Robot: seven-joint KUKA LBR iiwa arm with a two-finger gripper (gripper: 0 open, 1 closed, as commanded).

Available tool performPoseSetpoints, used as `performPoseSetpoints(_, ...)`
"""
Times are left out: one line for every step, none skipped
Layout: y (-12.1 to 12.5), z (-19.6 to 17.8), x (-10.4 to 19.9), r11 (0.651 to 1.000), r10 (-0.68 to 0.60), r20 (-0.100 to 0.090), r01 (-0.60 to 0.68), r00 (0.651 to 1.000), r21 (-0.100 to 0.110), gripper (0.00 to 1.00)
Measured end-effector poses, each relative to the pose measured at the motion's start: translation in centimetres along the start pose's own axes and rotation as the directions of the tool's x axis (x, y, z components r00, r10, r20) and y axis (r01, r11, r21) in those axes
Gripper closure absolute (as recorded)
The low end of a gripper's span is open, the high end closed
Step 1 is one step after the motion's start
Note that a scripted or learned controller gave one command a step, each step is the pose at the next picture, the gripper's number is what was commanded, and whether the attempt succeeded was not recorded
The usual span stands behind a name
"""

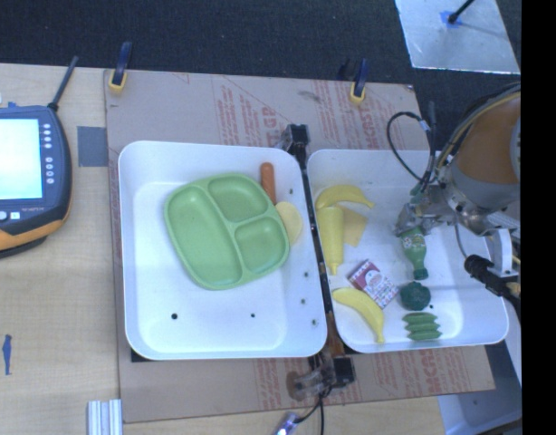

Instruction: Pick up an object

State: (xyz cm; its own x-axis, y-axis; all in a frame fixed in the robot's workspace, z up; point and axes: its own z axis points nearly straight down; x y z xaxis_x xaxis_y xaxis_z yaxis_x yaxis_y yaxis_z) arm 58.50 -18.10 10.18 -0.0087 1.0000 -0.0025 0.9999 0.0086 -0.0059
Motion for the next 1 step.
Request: performPoseSetpoints(1.2, -9.09, 10.01, 1.0, 0.003, -0.003, -0.003, 1.0, -0.004, 1.0)
